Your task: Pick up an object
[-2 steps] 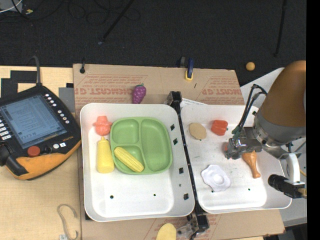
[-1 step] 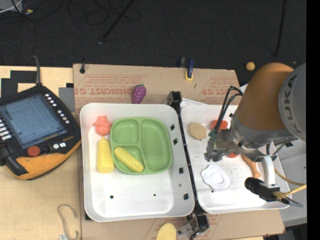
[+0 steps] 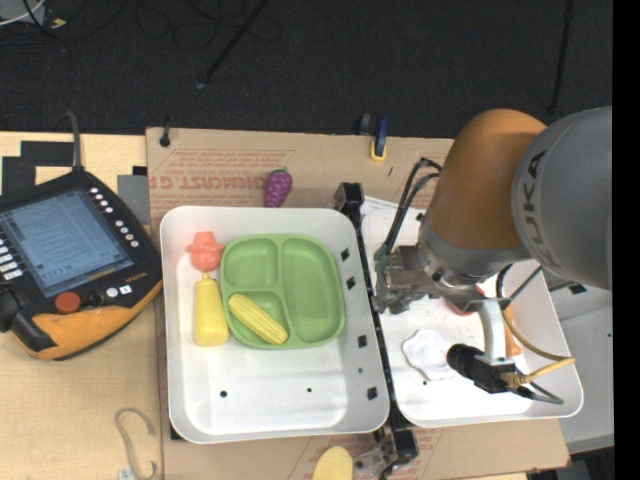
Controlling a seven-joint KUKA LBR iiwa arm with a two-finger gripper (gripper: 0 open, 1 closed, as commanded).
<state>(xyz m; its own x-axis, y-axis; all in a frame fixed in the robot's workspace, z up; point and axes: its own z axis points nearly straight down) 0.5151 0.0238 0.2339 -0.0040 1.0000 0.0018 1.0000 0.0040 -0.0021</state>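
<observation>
The gripper [image 3: 398, 282] hangs over the right bin [image 3: 452, 404], close to its inner wall; I cannot tell how wide it stands. A white crumpled object [image 3: 424, 352] lies just camera-side of it. Dropping straight down risks clipping that wall and grasping nothing
</observation>
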